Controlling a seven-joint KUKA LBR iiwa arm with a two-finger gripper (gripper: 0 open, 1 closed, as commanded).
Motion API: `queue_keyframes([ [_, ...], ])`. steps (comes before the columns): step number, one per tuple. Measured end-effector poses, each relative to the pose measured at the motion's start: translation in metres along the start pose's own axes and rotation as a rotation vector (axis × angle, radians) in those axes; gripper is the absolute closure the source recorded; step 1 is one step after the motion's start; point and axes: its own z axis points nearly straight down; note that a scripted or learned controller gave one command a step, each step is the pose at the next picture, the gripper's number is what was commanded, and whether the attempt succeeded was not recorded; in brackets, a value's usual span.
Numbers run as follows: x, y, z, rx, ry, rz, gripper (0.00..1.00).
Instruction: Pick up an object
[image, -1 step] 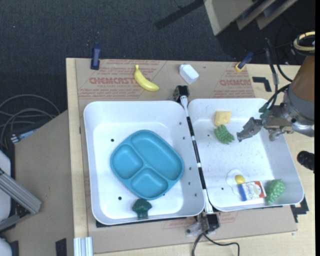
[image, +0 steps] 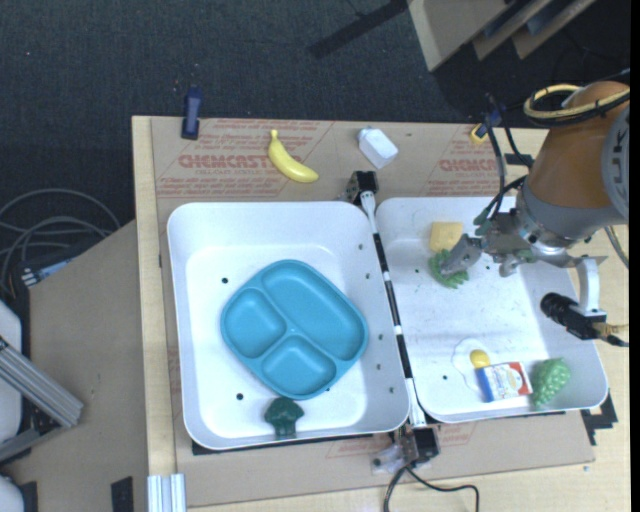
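camera view | gripper (image: 462, 262) low in right bin (image: 520, 400), upper right of frame, at green leafy toy (image: 448, 270) | grip state: cannot tell | pick unconfirmed, lift left

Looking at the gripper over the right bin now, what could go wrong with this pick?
1. The gripper is down at a small green leafy toy with a yellow block close beside it, so it may catch or push the block instead.
2. Both lie near the right bin's upper left corner, beside the wall; a nudge could wedge the toy against it.
3. The toy looks low and uneven, so a grasp may slip off.
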Motion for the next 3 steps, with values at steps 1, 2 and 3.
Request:
queue_keyframes([
  [1, 0.004, 0.045, 0.078, -0.003, -0.001, 0.000, 0.00],
  [2, 0.003, 0.047, 0.066, -0.009, -0.003, 0.001, 1.00],
  [3, 0.070, 0.013, -0.024, -0.008, 0.000, -0.002, 1.00],
])
